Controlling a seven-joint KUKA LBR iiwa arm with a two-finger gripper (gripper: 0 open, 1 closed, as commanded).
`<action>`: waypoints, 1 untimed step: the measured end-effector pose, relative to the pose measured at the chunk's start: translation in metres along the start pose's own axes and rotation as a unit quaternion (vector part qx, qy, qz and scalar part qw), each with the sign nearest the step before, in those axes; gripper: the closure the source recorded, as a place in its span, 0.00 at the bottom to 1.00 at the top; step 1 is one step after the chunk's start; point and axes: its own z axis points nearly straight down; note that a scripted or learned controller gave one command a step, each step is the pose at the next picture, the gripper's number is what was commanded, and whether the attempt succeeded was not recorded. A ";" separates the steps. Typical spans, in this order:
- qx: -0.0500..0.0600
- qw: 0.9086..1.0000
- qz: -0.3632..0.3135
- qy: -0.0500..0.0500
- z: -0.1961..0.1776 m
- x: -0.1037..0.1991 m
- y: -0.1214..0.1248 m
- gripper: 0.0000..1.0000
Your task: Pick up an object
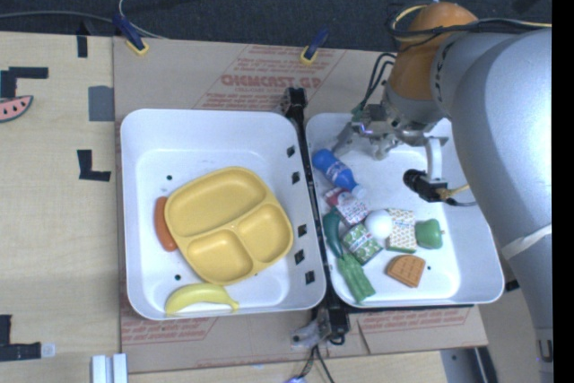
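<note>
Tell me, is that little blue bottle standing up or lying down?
Lying down. The blue bottle rests on its side on the floor of the right bin, its long side showing and its pale cap end pointing toward the other items.

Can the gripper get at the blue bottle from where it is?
Probably yes. The gripper hangs over the right bin's far end, and the blue bottle lies just beside it, uncovered on top.

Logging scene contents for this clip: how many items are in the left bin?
3. A yellow divided tray in the middle, a banana at the near edge, and an orange item tucked partly under the tray's left side. More may be hidden beneath.
</note>
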 end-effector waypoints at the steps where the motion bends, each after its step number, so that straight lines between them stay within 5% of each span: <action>1: 0.006 1.000 -0.003 0.007 0.005 0.014 0.002 0.00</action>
